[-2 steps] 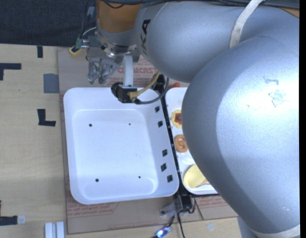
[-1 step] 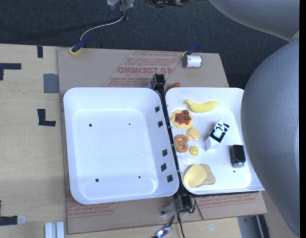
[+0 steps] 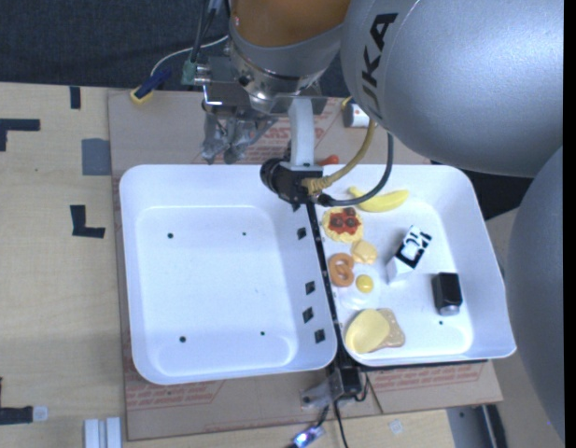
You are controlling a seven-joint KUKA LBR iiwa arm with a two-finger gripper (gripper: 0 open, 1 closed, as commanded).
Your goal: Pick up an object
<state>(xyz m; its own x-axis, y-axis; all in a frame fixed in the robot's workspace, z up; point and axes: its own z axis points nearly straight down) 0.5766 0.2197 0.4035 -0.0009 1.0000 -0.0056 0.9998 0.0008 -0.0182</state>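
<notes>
My gripper [image 3: 228, 144] hangs over the cardboard just behind the back rim of the left bin [image 3: 138, 250], high above the bench. The right bin [image 3: 474, 250] holds several small things. A yellow banana [image 3: 381, 200] lies near its back. A red and orange pizza slice [image 3: 343, 222] and a pretzel [image 3: 341, 269] sit along its left wall. A white and black carton [image 3: 412, 248] stands in the middle, a black block [image 3: 446, 291] lies to its right, and a yellow and tan piece [image 3: 372, 329] lies at the front.
Two small yellow bits [image 3: 364, 250] [image 3: 364, 284] lie beside the pretzel. The big grey arm [image 3: 456, 63] covers the upper right of the view. Both bins rest on a cardboard sheet [image 3: 157, 119] on the wooden bench.
</notes>
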